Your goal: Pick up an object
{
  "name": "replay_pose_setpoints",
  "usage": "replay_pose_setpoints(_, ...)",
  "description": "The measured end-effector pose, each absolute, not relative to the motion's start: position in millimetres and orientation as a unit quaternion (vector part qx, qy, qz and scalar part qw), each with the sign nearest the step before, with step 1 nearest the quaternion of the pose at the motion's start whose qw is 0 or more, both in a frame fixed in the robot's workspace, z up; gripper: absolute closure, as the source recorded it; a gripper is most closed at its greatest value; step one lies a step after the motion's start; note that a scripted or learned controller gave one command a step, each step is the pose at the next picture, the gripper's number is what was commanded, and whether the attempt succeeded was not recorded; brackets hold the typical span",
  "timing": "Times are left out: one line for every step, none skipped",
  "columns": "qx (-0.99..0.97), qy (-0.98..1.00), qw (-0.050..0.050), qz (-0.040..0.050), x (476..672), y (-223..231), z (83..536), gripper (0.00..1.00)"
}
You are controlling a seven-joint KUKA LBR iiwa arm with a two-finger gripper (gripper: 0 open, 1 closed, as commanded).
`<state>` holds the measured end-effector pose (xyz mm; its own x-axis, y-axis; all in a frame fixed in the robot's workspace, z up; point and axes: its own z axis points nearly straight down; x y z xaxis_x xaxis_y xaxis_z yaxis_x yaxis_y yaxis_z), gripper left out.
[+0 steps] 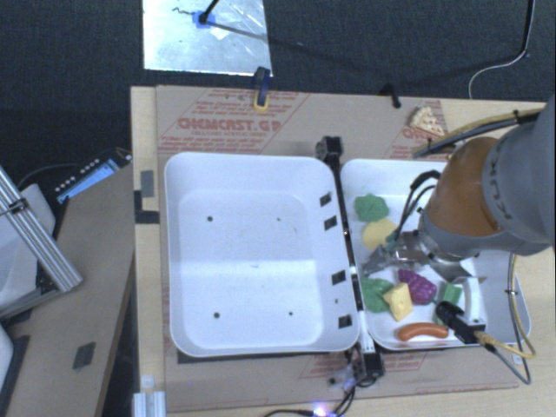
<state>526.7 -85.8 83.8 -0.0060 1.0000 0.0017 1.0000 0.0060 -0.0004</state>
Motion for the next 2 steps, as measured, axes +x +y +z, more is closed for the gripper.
replay_pose_setpoints(-0.709, -0.705, 0.0, 0.0009, 484.5, -146.3, 84.3, 0.0)
replay_pose_setpoints(-0.705, -0.709, -0.003, -0.0015, 531.6, -146.4, 85.0, 0.0)
